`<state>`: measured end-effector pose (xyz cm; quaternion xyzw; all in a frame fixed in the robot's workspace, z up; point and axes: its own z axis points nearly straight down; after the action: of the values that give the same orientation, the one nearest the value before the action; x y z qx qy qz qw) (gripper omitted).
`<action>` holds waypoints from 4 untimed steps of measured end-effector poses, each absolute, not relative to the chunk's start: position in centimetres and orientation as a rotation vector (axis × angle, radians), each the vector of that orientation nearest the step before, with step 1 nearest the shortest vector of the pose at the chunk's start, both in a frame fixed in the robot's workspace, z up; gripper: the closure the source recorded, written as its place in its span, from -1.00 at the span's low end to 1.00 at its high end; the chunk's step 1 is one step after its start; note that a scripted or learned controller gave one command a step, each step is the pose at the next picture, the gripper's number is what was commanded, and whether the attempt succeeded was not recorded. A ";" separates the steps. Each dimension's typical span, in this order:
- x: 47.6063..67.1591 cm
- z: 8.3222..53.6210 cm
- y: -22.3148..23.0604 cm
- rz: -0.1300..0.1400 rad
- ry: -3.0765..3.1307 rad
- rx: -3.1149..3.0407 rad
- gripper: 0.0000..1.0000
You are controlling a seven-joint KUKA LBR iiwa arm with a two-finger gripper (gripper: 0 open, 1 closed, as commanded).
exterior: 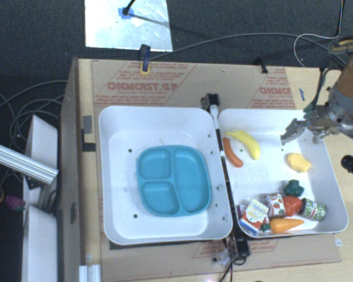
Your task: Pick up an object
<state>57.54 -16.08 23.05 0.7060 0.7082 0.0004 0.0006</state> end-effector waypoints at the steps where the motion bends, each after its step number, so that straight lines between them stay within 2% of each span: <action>1: 63.8 9.8 -11.7 -0.001 2.228 2.219 -1.00; 2: 64.1 11.1 -11.8 0.005 2.225 2.212 1.00; 3: 64.1 11.1 -11.8 0.004 2.225 2.212 -1.00; 4: 64.2 12.2 -11.8 0.007 2.226 2.208 1.00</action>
<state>64.16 -11.76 12.20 0.7043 0.7099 0.0024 0.0030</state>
